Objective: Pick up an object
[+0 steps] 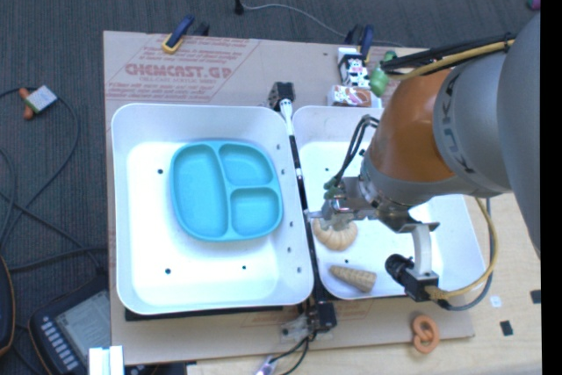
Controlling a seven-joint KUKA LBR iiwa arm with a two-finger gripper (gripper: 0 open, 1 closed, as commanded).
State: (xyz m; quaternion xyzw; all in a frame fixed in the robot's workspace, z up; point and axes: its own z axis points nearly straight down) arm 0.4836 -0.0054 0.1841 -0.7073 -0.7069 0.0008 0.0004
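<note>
Nearest the camera, a tan ridged cone-shaped toy [353, 278] lies at the front of the right-hand shallow white bin [457, 228]. Just behind it rests a tan croissant-shaped toy [336, 235], the likely target, on the bin floor. The grey arm's hand [338, 211] is low over this piece, touching or nearly so; its opening cannot be told. Judged so, descent is done; grasp and lift remain. Left of this bin, a blue three-compartment plastic plate [226, 191] sits in the other bin.
</note>
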